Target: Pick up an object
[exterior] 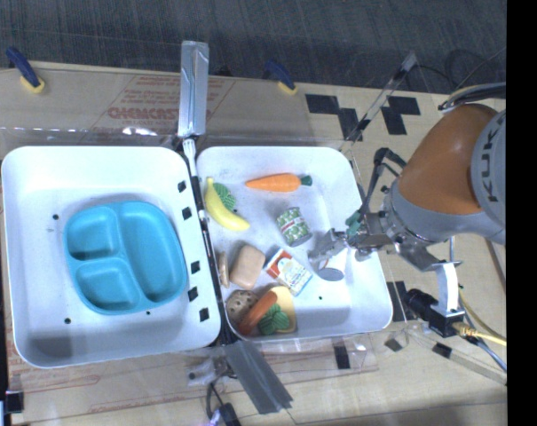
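Note:
The right bin (339, 163) holds several toy foods: an orange carrot (273, 183) at the back, a yellow banana (223, 208) by the left wall, a green can (293, 224) in the middle, a bread roll (247, 265), a small red-and-white carton (291, 272), and a cookie with another carrot and greens (261, 312) at the front. My gripper (326, 254) hangs low over the right part of this bin, right of the carton and below the can. Nothing shows between its fingers.
In the left bin (24, 238) lies a blue divided tray (124, 257). A metal divider bar (193, 87) rises between the bins at the back. The arm's orange band (441, 162) looms over the bin's right wall.

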`<action>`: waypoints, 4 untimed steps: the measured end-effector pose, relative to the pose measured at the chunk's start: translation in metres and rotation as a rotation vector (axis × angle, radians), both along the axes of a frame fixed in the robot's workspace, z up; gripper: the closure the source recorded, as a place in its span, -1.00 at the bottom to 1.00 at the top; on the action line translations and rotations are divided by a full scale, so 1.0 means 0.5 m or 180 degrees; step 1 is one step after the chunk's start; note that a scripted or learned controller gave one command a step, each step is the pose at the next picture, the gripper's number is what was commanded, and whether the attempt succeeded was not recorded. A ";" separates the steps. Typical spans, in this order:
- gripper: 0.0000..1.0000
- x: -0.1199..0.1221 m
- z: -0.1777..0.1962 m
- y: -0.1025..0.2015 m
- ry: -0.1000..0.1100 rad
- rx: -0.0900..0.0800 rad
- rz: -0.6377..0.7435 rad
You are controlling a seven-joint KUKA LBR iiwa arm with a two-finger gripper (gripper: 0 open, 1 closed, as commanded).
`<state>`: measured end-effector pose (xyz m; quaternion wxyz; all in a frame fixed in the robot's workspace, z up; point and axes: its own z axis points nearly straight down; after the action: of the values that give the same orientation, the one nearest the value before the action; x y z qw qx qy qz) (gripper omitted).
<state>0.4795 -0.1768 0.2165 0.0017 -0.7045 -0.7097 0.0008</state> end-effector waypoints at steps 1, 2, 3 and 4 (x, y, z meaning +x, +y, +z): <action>-1.00 0.104 -0.203 -0.029 -0.0092 0.0002 0.0198; -1.00 0.202 -0.249 -0.042 -0.0010 0.0002 0.0472; -1.00 0.229 -0.115 0.076 -0.0023 -0.0001 0.0202; -1.00 0.263 -0.251 0.042 -0.0003 0.0001 0.0496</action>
<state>0.6109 -0.1557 0.0910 0.0014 -0.6472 -0.7623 0.0006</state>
